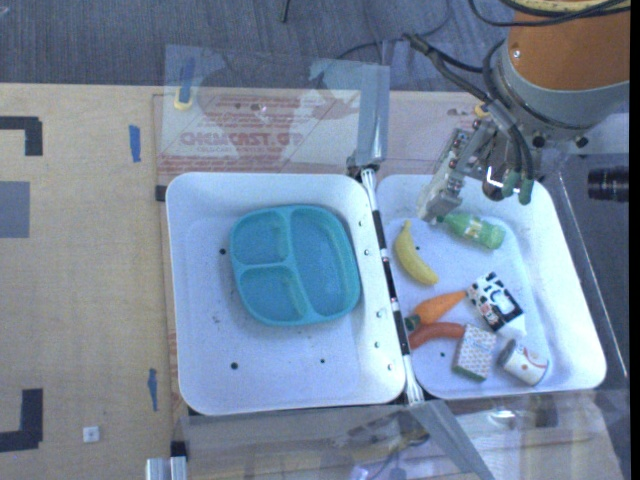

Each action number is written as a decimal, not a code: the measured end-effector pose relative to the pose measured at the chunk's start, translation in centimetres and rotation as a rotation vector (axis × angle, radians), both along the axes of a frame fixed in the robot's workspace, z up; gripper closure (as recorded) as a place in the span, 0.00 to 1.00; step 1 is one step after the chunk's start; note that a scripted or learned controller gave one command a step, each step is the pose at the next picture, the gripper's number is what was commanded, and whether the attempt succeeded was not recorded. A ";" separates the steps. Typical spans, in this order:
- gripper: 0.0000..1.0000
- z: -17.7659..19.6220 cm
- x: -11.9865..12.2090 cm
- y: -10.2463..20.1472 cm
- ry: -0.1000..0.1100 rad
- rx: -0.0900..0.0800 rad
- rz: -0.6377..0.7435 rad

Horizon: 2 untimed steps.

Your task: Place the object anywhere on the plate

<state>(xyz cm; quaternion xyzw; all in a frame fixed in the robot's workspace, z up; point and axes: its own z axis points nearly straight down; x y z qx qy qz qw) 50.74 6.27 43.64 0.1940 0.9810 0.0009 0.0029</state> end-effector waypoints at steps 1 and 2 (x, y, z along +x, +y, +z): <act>1.00 -5.5 -0.9 2.8 0.001 0.000 0.074; 1.00 -13.7 2.0 4.7 0.001 0.000 0.138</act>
